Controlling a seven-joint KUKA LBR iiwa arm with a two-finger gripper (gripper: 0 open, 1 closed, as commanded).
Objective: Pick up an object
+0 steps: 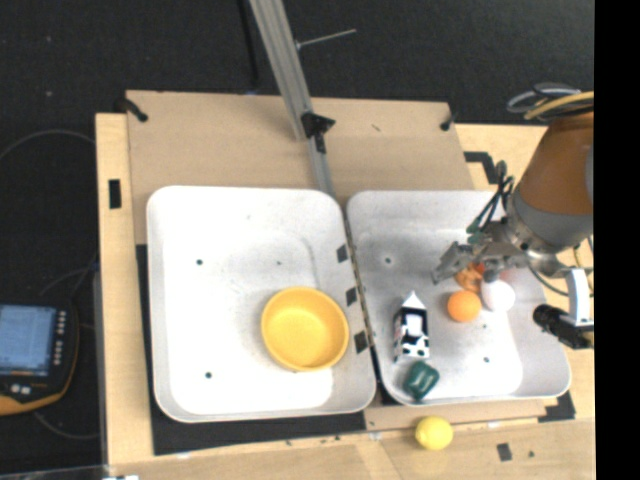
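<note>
Over in the right bin [520, 368] we see the orange ball [463, 307] touching a white egg [497, 295], gripper [468, 260] just above, fingers spread and empty. Risk we're guessing: closing there nudges the ball toward the cow carton [411, 332].

Even overhead light, soft focus, faint shadows.

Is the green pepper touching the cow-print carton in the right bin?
Touching, it seems: in the camera view, the green pepper sits right against the bottom end of the cow-print carton, with no bin floor visible between them.
</note>
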